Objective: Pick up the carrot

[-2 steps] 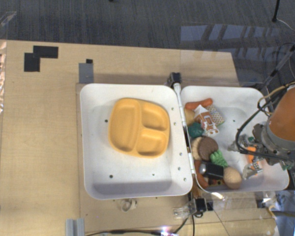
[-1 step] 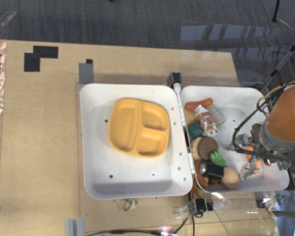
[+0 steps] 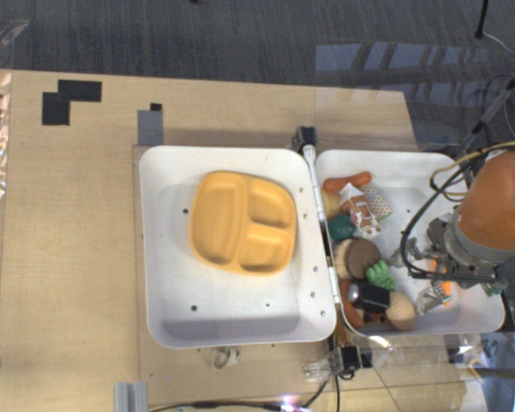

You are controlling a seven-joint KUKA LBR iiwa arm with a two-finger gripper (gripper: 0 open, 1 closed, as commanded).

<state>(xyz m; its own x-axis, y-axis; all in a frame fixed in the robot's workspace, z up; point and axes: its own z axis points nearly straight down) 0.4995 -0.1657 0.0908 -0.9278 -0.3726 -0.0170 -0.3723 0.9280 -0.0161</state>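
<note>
Wooden desk (image 3: 69,256) w/ 2 white bins: left bin (image 3: 167,316) holds 1 yellow tray (image 3: 242,221); tool (image 3: 436,297) in right bin (image 3: 412,166), orange carrot (image 3: 446,288) betw. fingers.

The arm (image 3: 496,204) hides most of the carrot (image 3: 446,288).

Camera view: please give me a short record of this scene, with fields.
left bin: holds a yellow divided plate
right bin: holds a pile of toy food along its left side
arm: over the right bin's right side
gripper: low at the bin's lower right, something orange at its tip
carrot: cannot identify with certainty
</note>
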